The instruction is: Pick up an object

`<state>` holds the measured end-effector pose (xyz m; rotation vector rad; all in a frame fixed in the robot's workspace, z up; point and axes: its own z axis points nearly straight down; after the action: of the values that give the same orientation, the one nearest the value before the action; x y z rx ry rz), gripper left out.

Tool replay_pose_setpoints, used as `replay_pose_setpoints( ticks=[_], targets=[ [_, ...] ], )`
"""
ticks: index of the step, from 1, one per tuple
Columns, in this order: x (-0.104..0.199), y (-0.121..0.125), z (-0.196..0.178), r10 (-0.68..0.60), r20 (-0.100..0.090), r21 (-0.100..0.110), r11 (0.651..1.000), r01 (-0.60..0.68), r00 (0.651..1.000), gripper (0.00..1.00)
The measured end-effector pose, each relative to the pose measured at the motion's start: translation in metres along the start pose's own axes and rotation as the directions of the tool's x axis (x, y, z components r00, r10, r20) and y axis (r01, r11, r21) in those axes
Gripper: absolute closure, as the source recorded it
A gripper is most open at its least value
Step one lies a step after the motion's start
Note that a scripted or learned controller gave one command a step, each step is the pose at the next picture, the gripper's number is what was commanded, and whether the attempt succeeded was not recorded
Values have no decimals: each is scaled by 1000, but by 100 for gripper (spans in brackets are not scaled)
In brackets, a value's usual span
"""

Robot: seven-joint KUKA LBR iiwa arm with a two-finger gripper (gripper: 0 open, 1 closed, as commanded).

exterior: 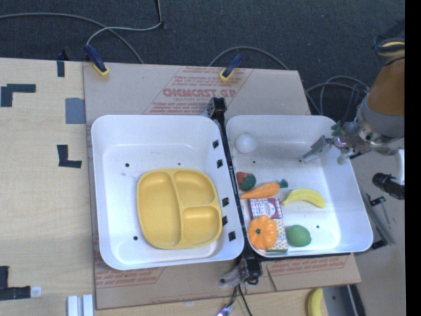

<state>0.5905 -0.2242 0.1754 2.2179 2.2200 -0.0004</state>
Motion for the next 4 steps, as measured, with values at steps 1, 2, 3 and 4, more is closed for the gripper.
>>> replay_pose_setpoints(
  ticks=[1,2,3,4],
  targets=[
    [90,-35,89,-1,-4,2,1000,1,1000,0],
    [43,13,65,0,-1,2,1000,0,1000,0],
    [97,78,90,0,0,2,1000,0,1000,0],
    [22,59,35,1,0,2,1000,-1,1000,0]
  ],
)
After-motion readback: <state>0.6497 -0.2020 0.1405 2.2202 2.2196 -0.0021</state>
